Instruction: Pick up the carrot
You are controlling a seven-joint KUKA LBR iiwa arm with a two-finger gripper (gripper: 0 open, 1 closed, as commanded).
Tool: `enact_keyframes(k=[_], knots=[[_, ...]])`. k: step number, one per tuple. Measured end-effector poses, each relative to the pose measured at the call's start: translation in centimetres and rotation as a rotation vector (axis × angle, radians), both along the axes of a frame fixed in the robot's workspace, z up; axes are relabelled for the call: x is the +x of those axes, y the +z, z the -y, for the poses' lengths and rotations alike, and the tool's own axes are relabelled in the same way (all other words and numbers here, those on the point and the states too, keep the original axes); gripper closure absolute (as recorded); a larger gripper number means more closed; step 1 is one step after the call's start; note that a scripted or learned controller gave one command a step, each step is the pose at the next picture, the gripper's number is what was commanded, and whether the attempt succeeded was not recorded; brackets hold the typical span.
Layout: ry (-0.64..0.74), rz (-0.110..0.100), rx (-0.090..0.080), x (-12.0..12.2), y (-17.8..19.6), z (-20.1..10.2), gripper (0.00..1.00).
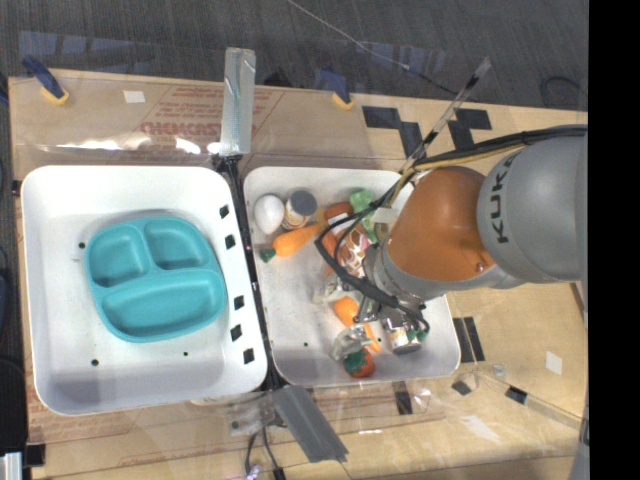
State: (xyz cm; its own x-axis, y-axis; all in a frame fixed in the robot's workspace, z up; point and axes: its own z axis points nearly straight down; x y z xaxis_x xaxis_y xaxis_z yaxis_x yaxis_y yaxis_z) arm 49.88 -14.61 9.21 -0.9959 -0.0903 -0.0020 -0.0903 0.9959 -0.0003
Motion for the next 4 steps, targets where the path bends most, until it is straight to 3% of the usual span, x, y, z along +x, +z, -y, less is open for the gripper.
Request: enact_keyframes(k=[1,2,3,4], knots=[[0.010,0.001,0.000,0.2,1.0,-0.2,1.00],[0.118,0.009,-0.006,0.9,20.4,5.2,1.00],[0.319,0.004,-0.005,-0.8,27.6,6.5,1.00],[0.636,0.003,-0.005,3.5,36.2,6.3,1.00]])
